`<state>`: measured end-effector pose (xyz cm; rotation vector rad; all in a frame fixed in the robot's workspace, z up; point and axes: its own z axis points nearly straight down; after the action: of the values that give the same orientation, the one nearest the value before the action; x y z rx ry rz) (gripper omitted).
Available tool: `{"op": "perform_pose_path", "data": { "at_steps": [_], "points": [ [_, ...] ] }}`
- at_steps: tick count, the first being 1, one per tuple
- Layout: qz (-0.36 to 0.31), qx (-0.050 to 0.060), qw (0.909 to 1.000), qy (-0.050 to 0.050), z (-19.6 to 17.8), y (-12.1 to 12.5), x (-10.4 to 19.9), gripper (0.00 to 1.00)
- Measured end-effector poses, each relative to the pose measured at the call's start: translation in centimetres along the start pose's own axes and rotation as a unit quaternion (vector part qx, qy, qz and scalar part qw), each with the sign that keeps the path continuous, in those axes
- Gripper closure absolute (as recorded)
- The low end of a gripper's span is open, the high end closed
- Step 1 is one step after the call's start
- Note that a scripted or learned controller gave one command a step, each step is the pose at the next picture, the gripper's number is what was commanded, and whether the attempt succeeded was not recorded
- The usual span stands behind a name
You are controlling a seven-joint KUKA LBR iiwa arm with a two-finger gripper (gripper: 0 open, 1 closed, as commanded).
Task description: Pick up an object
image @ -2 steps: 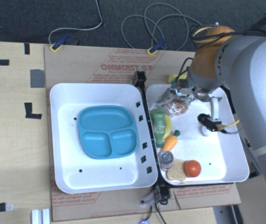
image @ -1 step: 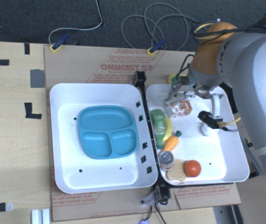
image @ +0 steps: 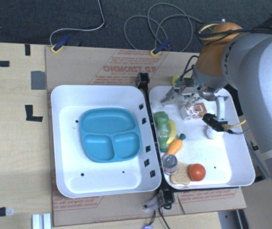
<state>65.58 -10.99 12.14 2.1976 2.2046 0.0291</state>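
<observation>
Gripper (image: 193, 100) sits at 12 o'clock in the right bin (image: 238, 168), fingers spread, holding nothing, hovering by the small carton (image: 194, 110), so closing from here likely clips its edge and shoves it toward the bottle (image: 162, 125) at 9 o'clock.

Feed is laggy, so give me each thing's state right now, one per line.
Gripper: low in the right bin, fingers hard to read.
Blue tray: flat in the left bin, upright.
Green bottle: lying on its side.
Carrot: lying flat.
Tomato: resting beside the bread.
</observation>
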Motion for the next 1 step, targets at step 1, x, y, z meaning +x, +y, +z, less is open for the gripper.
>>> {"op": "perform_pose_path", "data": {
  "at_steps": [1],
  "points": [
    [-0.001,0.001,1.0000,0.000,1.21,0.09,-1.11,0.00]
  ]
}}
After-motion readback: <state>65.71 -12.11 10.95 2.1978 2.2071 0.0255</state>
